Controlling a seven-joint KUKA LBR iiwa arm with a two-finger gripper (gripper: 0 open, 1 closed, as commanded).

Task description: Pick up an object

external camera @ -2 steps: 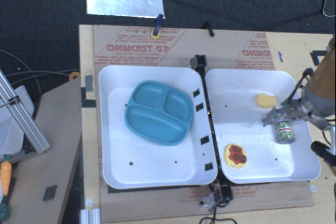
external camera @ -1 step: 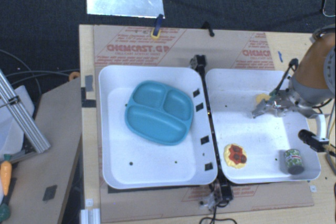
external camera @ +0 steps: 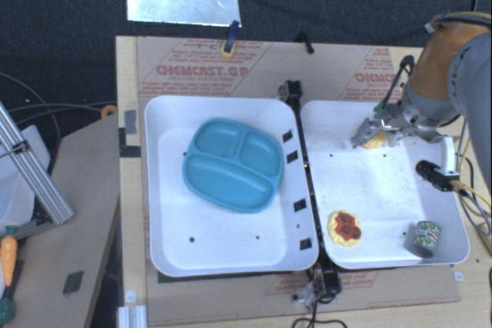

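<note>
Blue divided plate point(external camera: 233, 164) fills left bin point(external camera: 165, 242).

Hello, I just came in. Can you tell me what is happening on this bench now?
A grey robot arm reaches in from the right and has its claw low in the right bin, right at a small yellow object near the back. A pizza toy and a small can lie nearer the front. The left bin holds a blue divided plate.

Blue divided plate point(external camera: 232, 164) – white bins point(external camera: 165, 188); yellow toy pizza point(external camera: 345, 228), red spots; green-grey can point(external camera: 423, 237).
</note>
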